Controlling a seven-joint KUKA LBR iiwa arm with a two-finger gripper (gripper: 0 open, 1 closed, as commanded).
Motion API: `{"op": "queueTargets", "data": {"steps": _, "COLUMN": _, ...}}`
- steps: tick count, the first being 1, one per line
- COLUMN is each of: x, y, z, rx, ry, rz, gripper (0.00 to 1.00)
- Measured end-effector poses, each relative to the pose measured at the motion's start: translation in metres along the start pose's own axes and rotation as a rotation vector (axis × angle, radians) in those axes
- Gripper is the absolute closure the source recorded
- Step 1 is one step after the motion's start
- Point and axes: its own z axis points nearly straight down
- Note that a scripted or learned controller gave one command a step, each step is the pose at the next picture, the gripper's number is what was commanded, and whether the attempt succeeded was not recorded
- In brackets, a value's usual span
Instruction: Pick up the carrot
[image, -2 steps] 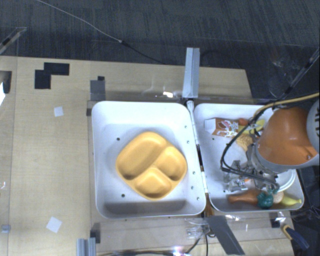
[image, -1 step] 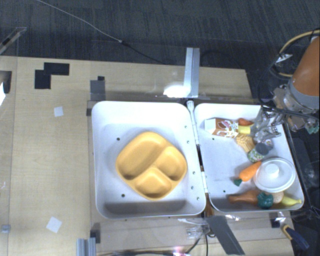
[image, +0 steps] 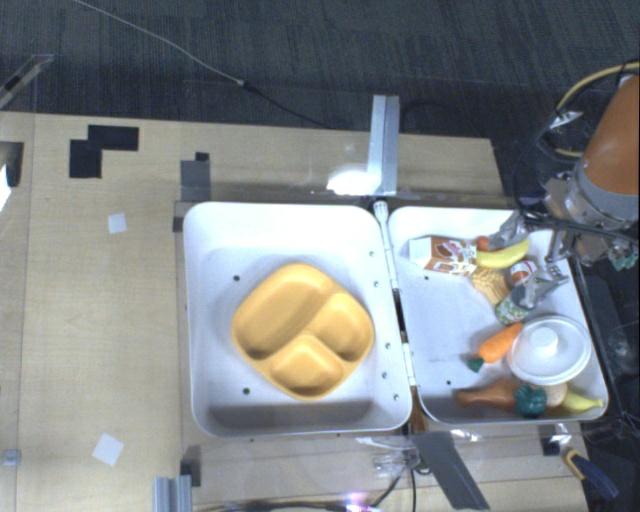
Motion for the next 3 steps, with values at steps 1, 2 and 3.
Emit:
{"op": "queueTargets", "data": {"steps": 1, "x": 0.038, "y": -0.004, "z": 0.128, "rx": -0.001, "ry": 0.0, "rz": -0.119, "gripper": 0.0}}
{"op": "queueTargets", "data": {"steps": 2, "x": -0.004, "y": 0.068, "z": 0.13, "rx": -0.004, "ry": 0.001, "rz": -0.133, "gripper": 0.0}}
{"op": "queueTargets", "data": {"steps": 3, "x": -0.034, "y": 0.07, "z": 0.134, "rx": 0.0, "ry": -0.002, "rz": -0.099, "gripper": 0.0}}
